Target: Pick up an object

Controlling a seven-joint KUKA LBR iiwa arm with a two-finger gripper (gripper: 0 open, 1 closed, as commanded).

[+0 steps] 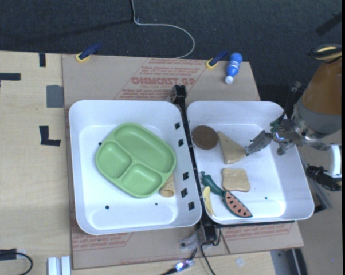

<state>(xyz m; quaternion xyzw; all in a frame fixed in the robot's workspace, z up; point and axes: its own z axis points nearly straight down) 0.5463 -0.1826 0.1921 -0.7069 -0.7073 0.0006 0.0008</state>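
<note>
Two shallow white bins are seen side by side on a cardboard sheet (161, 79) laid over the bench. In the left bin (83, 153) a green divided plate (136, 159) is set near the middle, and a small tan piece (168, 188) is tucked against the plate's near right edge; what that piece is cannot be told.

The right bin (287, 202) carries the rest of the toy food. A round brown disc (205, 137) is placed near the bin's far left corner, just beside the divider. A pale wedge (230, 148) lies touching the disc's right side. A slice of toast (236, 180) is found toward the middle of the bin, nearer the front. A watermelon slice (236, 204) rests by the front edge, with a green piece (211, 184) and a yellow banana-like piece (207, 200) along the left wall.

The gripper (263, 142) is held over the right half of the right bin, reaching in from its right edge. One dark finger (256, 145) is pointed toward the pale wedge, apart from it; the other is not made out clearly, so whether the fingers are spread or pressed together cannot be told. Nothing is seen between them.

A blue and white bottle (233, 67) lies on the cardboard beyond the right bin's far edge.
</note>
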